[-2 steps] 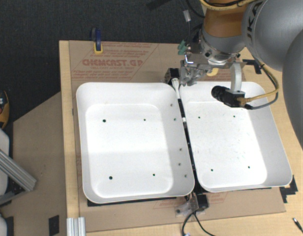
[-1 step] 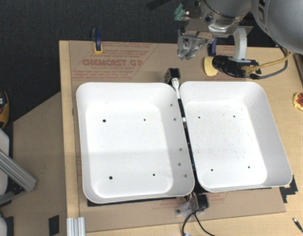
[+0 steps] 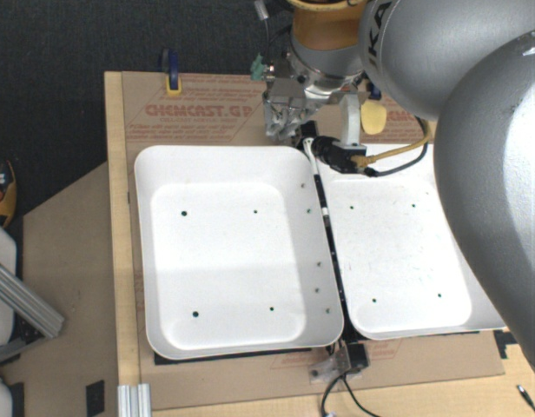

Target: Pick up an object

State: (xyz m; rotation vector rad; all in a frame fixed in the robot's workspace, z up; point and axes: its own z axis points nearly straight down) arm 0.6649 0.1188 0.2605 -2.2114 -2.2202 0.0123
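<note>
Brown board [image 3: 207, 111] reads "CHEMCAST GP" beside the gripper [image 3: 285, 122].

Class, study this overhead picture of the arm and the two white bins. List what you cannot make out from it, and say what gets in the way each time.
1. Gripper: small and cluttered with cables at the far edge; whether it holds anything cannot be told.
2. Right bin: its right side and far corner are covered by the grey arm.
3. Yellow object beside the wrist: too small and partly covered to identify.
4. Blue clamp on the board: too small for detail.
</note>
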